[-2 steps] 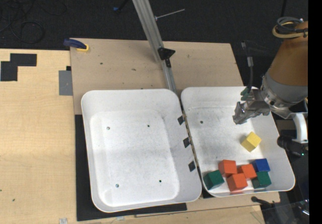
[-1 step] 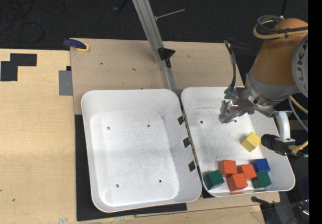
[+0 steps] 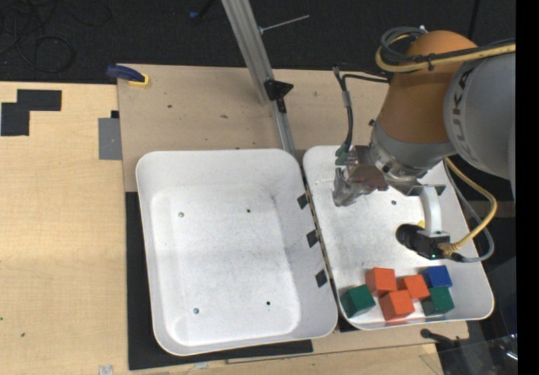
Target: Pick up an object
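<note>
Blocks sit clustered at the near corner of the right bin (image 3: 337, 164): two green blocks (image 3: 358, 300) (image 3: 438, 303), three orange blocks (image 3: 381, 280) (image 3: 396, 304) (image 3: 415, 286) and one blue block (image 3: 438, 275), all touching or just beside one another. The end effector (image 3: 347, 188) hangs over the far part of the right bin, well apart from the cluster; whether it is released or clenched cannot be told from this angle, and nothing is seen between its tips. By that reading no pick is done yet: approach, closure and lift all remain. The left bin (image 3: 168, 188) lies beside the right bin on the surface (image 3: 194, 112). An aluminium rail (image 3: 248, 32) slants up behind the right bin, and dark floor with cables lies beyond.
</note>
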{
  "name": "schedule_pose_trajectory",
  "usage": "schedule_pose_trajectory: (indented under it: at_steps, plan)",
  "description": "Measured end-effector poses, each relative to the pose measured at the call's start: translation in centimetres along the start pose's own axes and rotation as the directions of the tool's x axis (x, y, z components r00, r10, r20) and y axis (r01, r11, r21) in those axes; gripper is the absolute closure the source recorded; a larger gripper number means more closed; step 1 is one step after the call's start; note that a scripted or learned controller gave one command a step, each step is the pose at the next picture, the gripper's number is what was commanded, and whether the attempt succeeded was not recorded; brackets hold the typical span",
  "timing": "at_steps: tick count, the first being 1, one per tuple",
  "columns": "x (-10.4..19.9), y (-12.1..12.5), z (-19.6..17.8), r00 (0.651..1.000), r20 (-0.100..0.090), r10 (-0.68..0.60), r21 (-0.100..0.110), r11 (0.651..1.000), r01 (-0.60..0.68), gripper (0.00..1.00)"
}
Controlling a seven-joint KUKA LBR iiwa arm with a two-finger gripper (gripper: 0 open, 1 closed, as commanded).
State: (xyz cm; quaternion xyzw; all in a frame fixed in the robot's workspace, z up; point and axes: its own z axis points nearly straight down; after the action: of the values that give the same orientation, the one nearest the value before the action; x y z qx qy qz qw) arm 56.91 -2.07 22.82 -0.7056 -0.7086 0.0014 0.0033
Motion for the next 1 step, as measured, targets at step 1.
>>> schedule_pose_trajectory:
  at_steps: [1]
  plan:
    - [4.48, 1.42, -0.80, 1.000, 0.001, 0.001, -0.005, 1.000, -0.001, 1.00]
